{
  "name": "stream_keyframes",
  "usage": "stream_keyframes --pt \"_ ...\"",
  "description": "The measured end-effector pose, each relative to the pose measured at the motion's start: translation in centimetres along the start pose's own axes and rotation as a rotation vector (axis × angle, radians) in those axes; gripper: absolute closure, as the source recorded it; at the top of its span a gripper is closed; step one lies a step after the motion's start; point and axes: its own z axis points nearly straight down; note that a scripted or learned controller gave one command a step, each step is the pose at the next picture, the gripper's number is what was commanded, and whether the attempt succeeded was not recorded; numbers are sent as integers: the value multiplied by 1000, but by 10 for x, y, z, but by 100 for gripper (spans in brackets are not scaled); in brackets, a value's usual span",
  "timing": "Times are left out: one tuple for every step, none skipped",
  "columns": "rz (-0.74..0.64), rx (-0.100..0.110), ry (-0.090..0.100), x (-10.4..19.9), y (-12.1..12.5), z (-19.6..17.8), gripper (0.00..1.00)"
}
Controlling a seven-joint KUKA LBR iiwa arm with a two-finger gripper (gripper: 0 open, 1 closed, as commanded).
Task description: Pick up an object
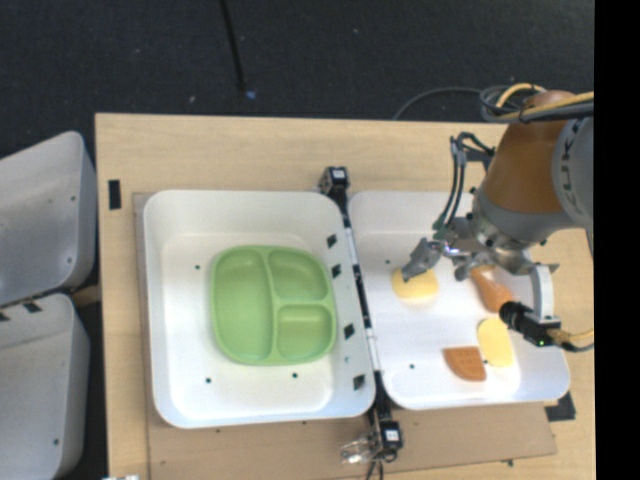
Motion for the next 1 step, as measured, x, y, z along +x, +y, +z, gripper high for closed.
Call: stream_keyframes --pt "1 1 0 -10 -4 48 0"
